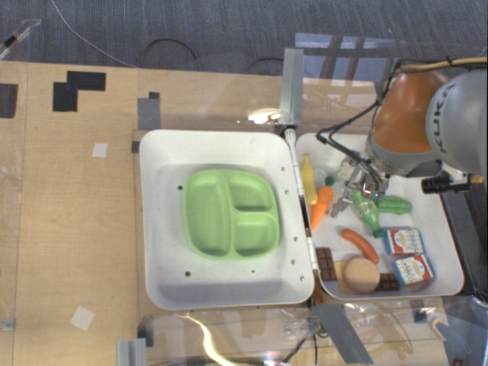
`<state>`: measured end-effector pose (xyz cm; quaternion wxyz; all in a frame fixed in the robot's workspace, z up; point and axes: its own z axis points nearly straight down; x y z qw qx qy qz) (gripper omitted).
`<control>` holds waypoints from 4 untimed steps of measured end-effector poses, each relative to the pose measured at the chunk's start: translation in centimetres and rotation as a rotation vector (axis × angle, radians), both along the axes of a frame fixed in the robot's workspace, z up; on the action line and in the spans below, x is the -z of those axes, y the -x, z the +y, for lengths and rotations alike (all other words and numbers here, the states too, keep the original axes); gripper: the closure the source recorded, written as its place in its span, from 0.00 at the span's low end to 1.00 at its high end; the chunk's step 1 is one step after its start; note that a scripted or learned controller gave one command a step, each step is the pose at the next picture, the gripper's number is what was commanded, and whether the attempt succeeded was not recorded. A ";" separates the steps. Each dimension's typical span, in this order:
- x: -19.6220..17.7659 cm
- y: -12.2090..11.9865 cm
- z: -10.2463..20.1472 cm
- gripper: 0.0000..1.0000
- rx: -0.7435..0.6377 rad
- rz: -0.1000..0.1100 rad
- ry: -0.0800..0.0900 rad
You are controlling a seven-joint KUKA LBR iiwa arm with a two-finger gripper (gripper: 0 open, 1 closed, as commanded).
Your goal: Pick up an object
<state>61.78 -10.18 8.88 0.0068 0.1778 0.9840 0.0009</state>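
My gripper [357,194] hangs low over the right bin [450,280], under the grey arm with its orange band [408,117]. It sits between an orange carrot [322,207] on its left and a green toy vegetable [383,207] on its right, very close to the green one. A yellow corn-like piece [307,177] lies along the bin's left wall. Nearer the front are a red sausage [359,244], a tan bread roll [361,274], a brown chocolate bar [325,263] and two small blue-and-white cartons [402,241] [413,269].
The left bin [164,280] holds a green divided plate [231,212]. A metal post [292,90] stands at the back between the bins. Cables run from the arm over the back of the right bin. The wooden bench stretches to the left.
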 end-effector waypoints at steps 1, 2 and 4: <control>-0.2 6.7 0.1 0.00 -0.079 -0.001 0.001; -1.7 6.1 0.2 1.00 -0.085 -0.022 0.006; -17.9 -4.1 8.9 1.00 -0.080 0.001 -0.001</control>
